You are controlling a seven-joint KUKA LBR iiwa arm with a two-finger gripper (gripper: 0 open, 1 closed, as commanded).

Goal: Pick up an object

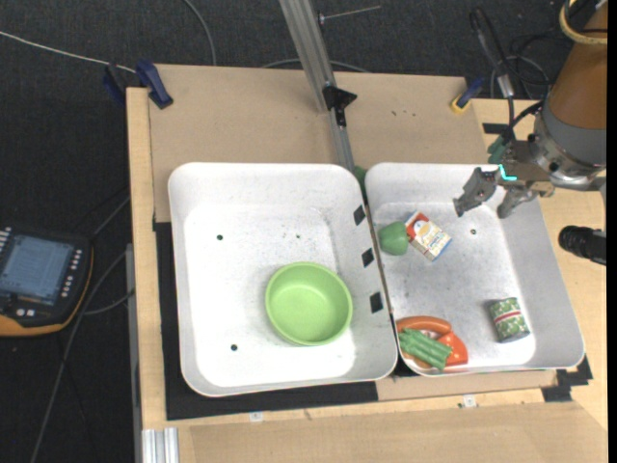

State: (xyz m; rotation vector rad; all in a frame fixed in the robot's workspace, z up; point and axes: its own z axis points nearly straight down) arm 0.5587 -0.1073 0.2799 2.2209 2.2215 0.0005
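Gripper (492,194) hovers over the far right part of the right bin (540,258), fingers (470,199) apart, nothing between them. Nearest to it: small carton (427,236), white with red and orange print and a blue patch, lying flat on the bin floor in the upper middle, below-left of the gripper. Its long axis runs diagonally, from upper left to lower right. Green ball-like thing (392,238) sits just beside the carton's left side, close to the divider between the bins; cannot tell if they touch. Small green can (508,318) with patterned label lies near the bin's right front, well apart from the carton, tilted a bit. Red-and-orange toy vegetables with a green piece (431,344) pile in the front left corner of the right bin. Left bin (222,201) holds a light green bowl (308,303), upright, toward its front right. Both bins sit on the wooden counter (251,114). A metal pole (307,37) slants across the far side.
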